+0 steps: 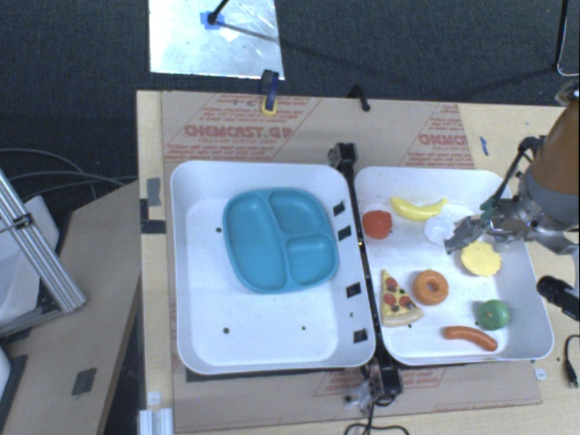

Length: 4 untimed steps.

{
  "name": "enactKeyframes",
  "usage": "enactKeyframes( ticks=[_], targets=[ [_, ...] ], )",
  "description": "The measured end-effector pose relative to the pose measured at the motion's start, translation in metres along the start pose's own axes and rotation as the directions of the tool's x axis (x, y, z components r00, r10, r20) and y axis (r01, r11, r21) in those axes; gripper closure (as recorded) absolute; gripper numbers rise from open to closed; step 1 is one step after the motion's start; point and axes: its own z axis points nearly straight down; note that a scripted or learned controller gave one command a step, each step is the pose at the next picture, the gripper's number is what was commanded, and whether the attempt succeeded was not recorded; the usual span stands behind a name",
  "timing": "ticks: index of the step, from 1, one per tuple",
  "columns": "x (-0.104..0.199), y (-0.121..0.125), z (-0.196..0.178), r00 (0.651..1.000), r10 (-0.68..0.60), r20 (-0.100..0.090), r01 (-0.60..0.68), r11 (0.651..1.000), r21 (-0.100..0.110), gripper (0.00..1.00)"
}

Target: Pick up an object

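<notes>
Right white plastic bin (518, 338), shallow, rounded corners — holds eight small toy foods. At 12 o'clock, a curved yellow plastic banana (418, 208); just beside it at 9 o'clock, a round red tomato-like piece (377, 223). A small white disc (438, 231) lies under the banana's right end. Centre: a ring-shaped orange doughnut (431, 287), with a triangular pizza slice (396, 299), yellow with red spots, touching it on the 9 o'clock side. At 3 o'clock, a flat pale-yellow scalloped piece (480, 260). At 5 o'clock, a round green ball-like piece (494, 314) and, below it, a long orange-red sausage (469, 336).

Left white plastic bin (196, 333), same form — holds one teal plastic divided plate (277, 239) with three compartments, nothing in them.

Hand (464, 235): dark metal, at the end of the grey arm (551, 184), low over the right bin between the white disc and the scalloped piece; whether it is open or closed cannot be told.

Tabletop (245, 125): brown cardboard sheet, printed in red "CHEMCAST GP". A crinkled silver foil sheet (214, 24) lies beyond at 12 o'clock.
</notes>
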Motion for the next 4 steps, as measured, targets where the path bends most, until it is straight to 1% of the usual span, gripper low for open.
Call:
enactKeyframes(
  ticks=[1,2,3,4],
  targets=[
    [0.0,0.001,-0.011,1.0,-0.002,0.001,0.002,1.0,-0.004,1.0],
    [0.135,-0.038,-0.006,1.0,-0.013,-0.006,0.013,1.0,0.002,1.0],
    [0.253,-0.035,0.012,1.0,-0.013,-0.005,0.013,1.0,0.001,1.0],
    [0.283,-0.052,0.115,1.0,-0.003,0.0,0.003,1.0,0.001,1.0]
  ],
)
